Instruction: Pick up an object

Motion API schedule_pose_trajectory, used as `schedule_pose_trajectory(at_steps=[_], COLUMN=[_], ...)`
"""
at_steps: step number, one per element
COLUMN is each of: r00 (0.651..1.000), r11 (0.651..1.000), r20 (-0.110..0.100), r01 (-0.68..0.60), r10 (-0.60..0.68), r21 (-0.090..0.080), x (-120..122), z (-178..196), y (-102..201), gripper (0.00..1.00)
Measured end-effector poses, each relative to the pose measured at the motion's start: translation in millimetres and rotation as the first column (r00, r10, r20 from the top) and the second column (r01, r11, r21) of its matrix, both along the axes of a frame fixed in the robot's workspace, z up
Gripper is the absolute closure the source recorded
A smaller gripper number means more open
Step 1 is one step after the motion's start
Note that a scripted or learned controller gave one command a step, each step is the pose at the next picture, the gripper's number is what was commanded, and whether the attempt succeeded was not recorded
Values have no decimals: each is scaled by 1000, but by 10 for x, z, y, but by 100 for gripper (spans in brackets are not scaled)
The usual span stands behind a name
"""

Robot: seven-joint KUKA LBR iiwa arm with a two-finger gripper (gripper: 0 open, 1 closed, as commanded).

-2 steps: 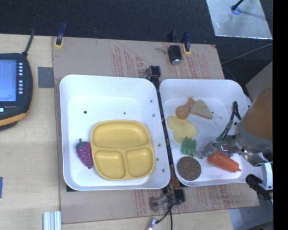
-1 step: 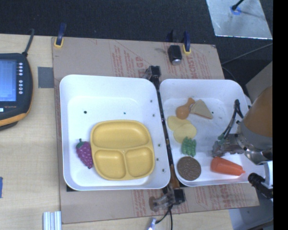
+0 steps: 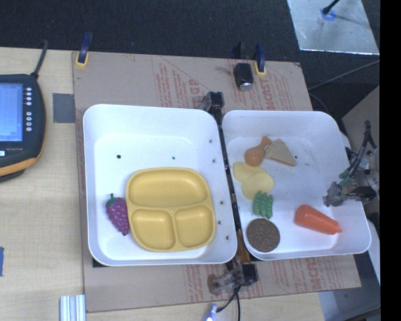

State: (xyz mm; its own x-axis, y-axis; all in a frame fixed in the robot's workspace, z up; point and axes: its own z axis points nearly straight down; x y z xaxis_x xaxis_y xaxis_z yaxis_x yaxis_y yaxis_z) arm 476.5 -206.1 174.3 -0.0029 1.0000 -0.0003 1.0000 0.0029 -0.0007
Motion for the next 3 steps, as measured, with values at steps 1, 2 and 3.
schedule_pose_trajectory(at_steps=[1, 2, 3], r00=[1000, 1000, 1000], r11=[1000, 1000, 1000], r20=[-2, -2, -2], r01=[-3, -3, -2], r10=[3, 3, 2], r21=[0, 0, 1], x=[506, 505, 1155], z=[-222, -221, -571], y=[433, 428, 915], gripper=[100, 0, 0])
